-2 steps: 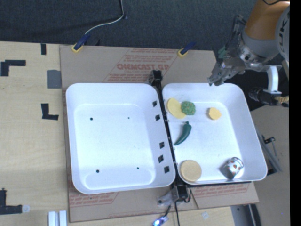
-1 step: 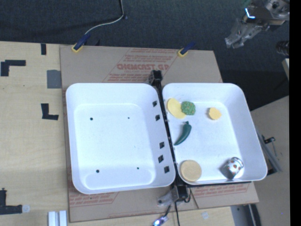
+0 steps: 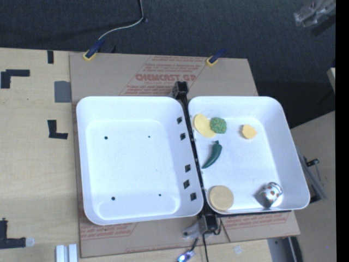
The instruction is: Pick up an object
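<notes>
Objects for picking all lie in the right bin [image 3: 283,124]: a flat yellow piece [image 3: 202,125] against the dividing wall, a small green broccoli-like lump [image 3: 218,125] touching its right side, a small orange-yellow piece [image 3: 248,131] further right and apart from them, a dark green pepper-shaped thing [image 3: 212,154] lying at a slant below the broccoli, a round tan disc [image 3: 221,197] near the bin's front edge, and a shiny metallic ball-like thing [image 3: 270,194] in the front right corner. None of them is touched by the tool [image 3: 315,10], which appears as a pale, blurred shape at the upper right, well apart from both bins and over the dark floor; whether it stands apart or together I cannot tell from the blur, and nothing is visible in it. The left bin [image 3: 90,146] is a shallow white tray with four small dark dots on its floor. Both bins sit side by side on a brown cardboard sheet [image 3: 158,75] printed with red lettering, held at its far edge by blue and yellow clamps [image 3: 94,49]. The cardboard lies on a light wooden table [image 3: 32,146] marked with black tape pieces. Beyond the table the ground is dark carpet, crossed by a thin pale cable [image 3: 131,21].
</notes>
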Controlling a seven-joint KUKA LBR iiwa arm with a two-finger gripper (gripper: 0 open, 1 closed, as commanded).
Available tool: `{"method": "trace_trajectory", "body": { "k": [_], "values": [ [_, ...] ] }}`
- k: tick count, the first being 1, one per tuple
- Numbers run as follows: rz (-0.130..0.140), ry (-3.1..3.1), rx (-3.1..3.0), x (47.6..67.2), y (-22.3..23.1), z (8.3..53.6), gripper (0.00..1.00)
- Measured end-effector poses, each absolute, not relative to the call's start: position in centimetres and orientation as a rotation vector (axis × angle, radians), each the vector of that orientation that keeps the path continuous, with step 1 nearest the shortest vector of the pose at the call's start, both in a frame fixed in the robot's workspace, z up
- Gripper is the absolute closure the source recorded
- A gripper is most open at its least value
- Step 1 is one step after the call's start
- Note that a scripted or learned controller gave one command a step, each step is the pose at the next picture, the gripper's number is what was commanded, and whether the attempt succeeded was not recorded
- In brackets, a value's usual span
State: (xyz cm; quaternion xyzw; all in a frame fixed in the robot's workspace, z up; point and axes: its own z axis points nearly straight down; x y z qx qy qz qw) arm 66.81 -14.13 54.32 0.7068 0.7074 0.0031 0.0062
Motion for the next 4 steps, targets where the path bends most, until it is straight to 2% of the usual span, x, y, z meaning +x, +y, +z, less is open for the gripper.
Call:
{"method": "trace_trajectory", "body": {
  "k": [1,2,3,4],
  "values": [
    [-0.002,2.217,2.226,60.6,-18.6,53.6,1.00],
    [-0.002,2.217,2.226,52.8,-21.9,53.6,1.00],
    [-0.014,2.233,2.235,48.3,-20.2,36.6,1.00],
    [0.007,2.215,2.210,51.5,-21.4,48.0,1.00]
  ]
}}
